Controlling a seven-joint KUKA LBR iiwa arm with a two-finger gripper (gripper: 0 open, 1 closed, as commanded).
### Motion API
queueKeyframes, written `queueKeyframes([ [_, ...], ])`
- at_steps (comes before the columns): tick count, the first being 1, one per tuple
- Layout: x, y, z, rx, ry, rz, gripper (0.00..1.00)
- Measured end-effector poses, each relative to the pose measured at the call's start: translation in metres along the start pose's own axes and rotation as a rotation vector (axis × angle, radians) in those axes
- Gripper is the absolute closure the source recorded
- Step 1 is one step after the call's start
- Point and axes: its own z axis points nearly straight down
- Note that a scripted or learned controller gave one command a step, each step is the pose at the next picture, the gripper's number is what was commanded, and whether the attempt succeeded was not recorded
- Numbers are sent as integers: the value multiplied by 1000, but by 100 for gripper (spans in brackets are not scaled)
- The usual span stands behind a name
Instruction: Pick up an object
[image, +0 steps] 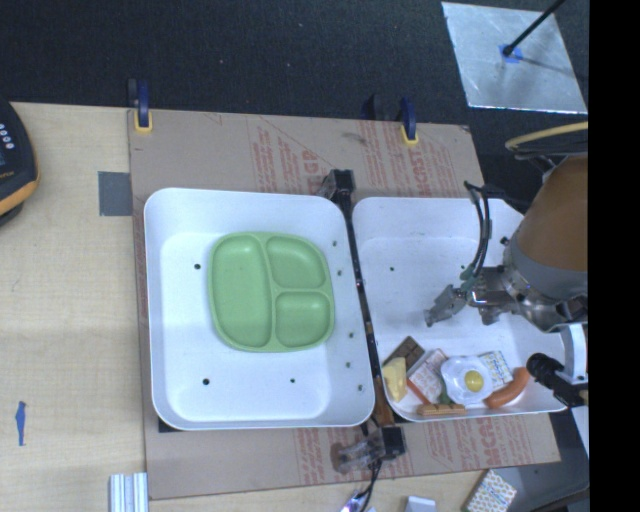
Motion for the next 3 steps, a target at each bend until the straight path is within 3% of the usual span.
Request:
queueKeyframes([
  [1,29,-29,82,-6,-3,8,0],
  [2,27,-27,67,-10,-4,3,100],
  [3,27,-27,67,-10,-4,3,0],
])
